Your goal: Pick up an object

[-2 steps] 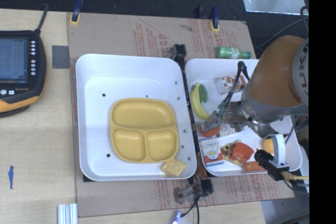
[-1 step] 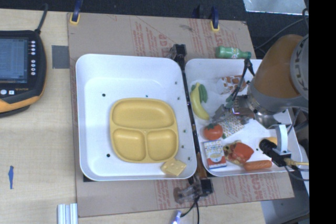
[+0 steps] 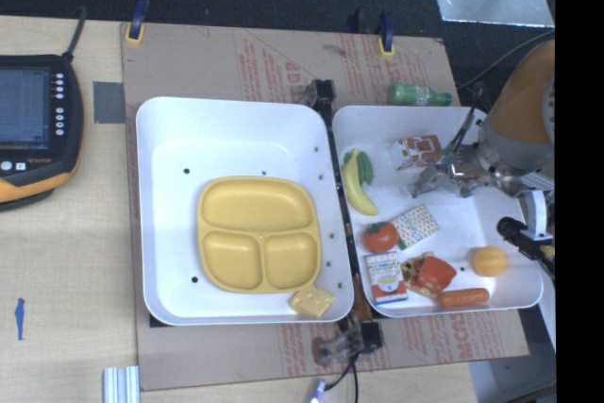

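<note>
My gripper (image 3: 444,186) reaches in from the right and hangs over the upper middle of the right bin (image 3: 510,297). It is open, its metal fingers (image 3: 421,189) are spread, and nothing sits between them. A brown and white packet (image 3: 418,149) lies just up and left of it. A patterned small box (image 3: 415,226) lies below it. Further left are a banana (image 3: 357,187) with a green vegetable (image 3: 365,167) beside it, and a tomato (image 3: 380,237). Along the front lie a milk carton (image 3: 384,277), a red pepper (image 3: 431,274), a sausage (image 3: 462,298) and an orange (image 3: 489,260).
The left bin (image 3: 170,137) holds a yellow divided plate (image 3: 257,233) and a cheese wedge (image 3: 311,300) at its front right corner. A green bottle (image 3: 418,94) lies on the cardboard behind the right bin. A teach pendant (image 3: 33,127) rests at the far left.
</note>
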`<state>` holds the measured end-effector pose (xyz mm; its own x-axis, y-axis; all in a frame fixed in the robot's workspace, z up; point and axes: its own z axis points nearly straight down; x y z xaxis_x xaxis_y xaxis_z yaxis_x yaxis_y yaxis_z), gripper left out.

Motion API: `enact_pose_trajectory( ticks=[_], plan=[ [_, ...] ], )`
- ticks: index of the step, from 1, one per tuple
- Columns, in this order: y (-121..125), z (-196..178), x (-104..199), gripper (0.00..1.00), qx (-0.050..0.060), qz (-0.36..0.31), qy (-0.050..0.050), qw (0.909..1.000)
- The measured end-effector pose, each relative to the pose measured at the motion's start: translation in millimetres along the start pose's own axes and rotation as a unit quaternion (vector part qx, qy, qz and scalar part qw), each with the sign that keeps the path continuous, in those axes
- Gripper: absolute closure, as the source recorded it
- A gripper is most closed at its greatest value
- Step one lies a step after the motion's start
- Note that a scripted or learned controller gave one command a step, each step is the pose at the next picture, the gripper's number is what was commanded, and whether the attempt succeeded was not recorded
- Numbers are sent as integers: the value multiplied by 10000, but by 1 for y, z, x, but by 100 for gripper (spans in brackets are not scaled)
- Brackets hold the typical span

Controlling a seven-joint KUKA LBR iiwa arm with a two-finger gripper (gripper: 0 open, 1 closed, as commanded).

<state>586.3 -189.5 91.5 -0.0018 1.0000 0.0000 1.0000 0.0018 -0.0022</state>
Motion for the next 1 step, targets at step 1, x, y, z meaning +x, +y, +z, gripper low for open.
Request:
enact_pose_trajectory(
  ticks=[1],
  plan=[
    [52,-12,40,0,-1,-8,8,10000]
  ],
)
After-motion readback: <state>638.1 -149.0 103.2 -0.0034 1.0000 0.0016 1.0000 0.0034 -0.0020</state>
